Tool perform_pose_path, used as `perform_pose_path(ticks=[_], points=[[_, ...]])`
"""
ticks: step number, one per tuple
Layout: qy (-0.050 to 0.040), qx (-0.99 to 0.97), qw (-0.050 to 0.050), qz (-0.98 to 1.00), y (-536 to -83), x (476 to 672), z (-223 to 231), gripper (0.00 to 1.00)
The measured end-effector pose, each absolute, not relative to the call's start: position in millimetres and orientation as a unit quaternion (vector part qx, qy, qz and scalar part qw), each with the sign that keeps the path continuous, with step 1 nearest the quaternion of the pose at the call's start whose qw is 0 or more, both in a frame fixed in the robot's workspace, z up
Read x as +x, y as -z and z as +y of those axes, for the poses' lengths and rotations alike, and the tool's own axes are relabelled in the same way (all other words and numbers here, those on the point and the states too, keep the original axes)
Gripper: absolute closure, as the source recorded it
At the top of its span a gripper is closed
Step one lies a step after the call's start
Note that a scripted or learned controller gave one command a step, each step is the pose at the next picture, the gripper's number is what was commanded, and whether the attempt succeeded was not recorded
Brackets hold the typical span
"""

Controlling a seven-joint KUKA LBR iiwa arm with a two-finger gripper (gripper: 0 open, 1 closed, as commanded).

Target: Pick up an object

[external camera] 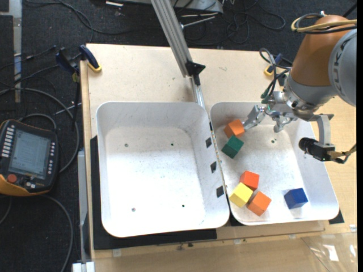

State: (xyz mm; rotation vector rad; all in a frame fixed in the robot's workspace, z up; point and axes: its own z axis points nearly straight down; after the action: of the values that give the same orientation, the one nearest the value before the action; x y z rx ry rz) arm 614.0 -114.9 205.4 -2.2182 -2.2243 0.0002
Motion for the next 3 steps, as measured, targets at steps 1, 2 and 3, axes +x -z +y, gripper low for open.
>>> perform_pose_path(ticks=[1, 2, 3], points=[[0.0008, -0.706, -0.001, -0.708, -216, 614.7, -115, 1.0], [0.0002, -0.705, 0.0, -0.709, -194, 633.9, -90, 1.0], [0.0001, -0.706, -0.001, -0.708, -195, 633.2, -91, 0.0]])
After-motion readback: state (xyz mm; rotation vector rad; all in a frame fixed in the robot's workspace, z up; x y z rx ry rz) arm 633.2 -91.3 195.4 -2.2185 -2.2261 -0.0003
